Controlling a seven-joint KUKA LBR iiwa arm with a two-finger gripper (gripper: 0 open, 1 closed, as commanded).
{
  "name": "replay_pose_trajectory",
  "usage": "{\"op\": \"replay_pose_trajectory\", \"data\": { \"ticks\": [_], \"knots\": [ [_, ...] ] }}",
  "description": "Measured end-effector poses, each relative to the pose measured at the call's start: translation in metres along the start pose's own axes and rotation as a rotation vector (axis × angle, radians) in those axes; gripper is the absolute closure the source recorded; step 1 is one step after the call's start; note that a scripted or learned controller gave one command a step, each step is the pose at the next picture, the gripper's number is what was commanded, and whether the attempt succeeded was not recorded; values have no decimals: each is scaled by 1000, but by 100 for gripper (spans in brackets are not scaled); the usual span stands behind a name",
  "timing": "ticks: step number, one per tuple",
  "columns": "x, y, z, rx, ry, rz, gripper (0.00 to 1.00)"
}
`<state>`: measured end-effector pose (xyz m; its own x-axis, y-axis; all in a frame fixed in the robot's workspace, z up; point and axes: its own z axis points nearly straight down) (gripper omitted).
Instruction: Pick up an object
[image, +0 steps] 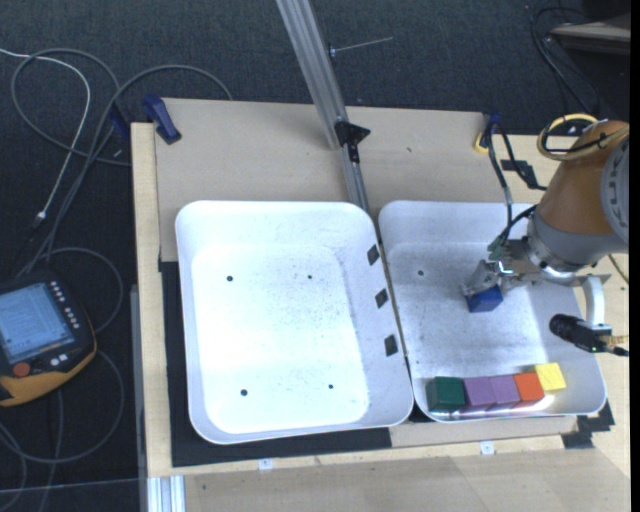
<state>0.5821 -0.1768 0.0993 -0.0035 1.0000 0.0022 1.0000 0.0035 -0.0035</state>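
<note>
Reaching into the right bin (420, 245), the gripper (490, 285) grips a blue block (485, 298) between its closed fingers, above the bin floor.

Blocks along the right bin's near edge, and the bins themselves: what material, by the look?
Green block, purple block, orange block, yellow block: flat, matte solid colour, crisp edges, so probably painted wood or foam; can't tell which. Left bin and right bin: white, rounded moulded corners, likely plastic, surface speckled dark.

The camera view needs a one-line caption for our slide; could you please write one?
KUKA arm's claw at a blue block in the right bin, coloured blocks lined along its near edge.
</note>
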Motion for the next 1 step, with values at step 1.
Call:
{"op": "replay_pose_trajectory", "data": {
  "ticks": [1],
  "knots": [
    [-29, 6, 0, -5, -4, 5, 100]
  ]
}}
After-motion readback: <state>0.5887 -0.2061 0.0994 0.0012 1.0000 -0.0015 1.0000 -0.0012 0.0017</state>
